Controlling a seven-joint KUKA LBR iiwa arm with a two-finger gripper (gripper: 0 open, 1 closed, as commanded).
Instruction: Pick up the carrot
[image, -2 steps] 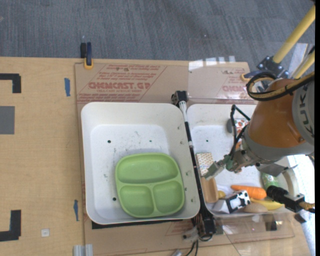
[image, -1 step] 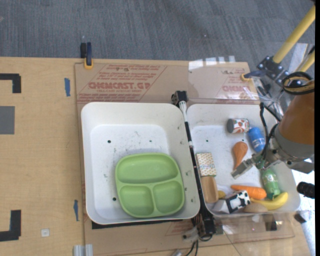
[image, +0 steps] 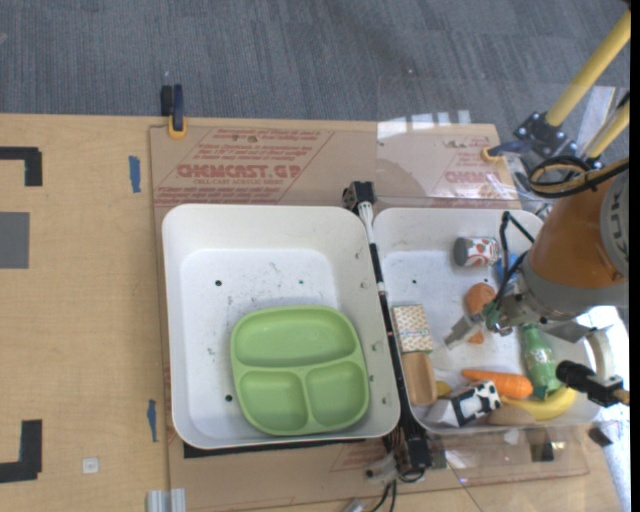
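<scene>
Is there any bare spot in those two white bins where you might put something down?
Yes. The left bin has open floor behind the green plate. The right bin is open near its back left corner, before the can. Its front is crowded: carrot, banana, bottle, gripper.

carrot (image: 505, 383) hemmed by green bottle (image: 538, 362), banana (image: 545, 404) and black-and-white toy (image: 474, 402), open floor on its left

Two white bins (image: 190, 300), one green plate (image: 298, 368), one carrot (image: 498, 381), one banana (image: 548, 405), one can (image: 475, 251).
</scene>
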